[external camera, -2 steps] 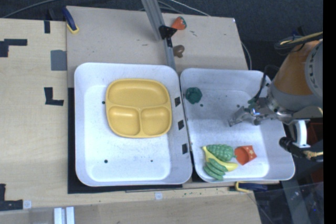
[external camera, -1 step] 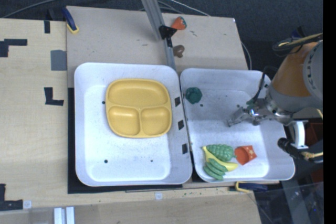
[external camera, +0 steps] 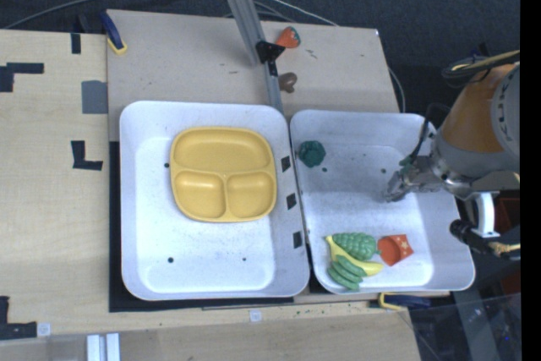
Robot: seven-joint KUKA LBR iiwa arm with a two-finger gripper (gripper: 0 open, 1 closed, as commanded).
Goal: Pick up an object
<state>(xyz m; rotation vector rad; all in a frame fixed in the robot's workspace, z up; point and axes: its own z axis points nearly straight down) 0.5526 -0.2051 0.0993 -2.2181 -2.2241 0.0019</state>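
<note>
Near edge of right bin (external camera: 448, 279): toy cluster, green pods (external camera: 346, 271), banana (external camera: 362, 265), green bumpy fruit (external camera: 355, 245), red piece (external camera: 394, 249) just beside. All lie toward near side of hand (external camera: 397, 188), slightly left of it; cluster's long axis runs roughly left-right along near wall. Hand low over bare bin floor, mid-right, nothing seen between its tips; spread or pressed together: cannot tell. Farther back, dark green lump (external camera: 312, 153) near bin's left wall, well apart from hand. Left bin (external camera: 144, 266): yellow tray (external camera: 224, 173). Judgement: nearest pick is red piece.

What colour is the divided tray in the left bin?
Yellow; the tray shows plainly in the camera view.
</note>
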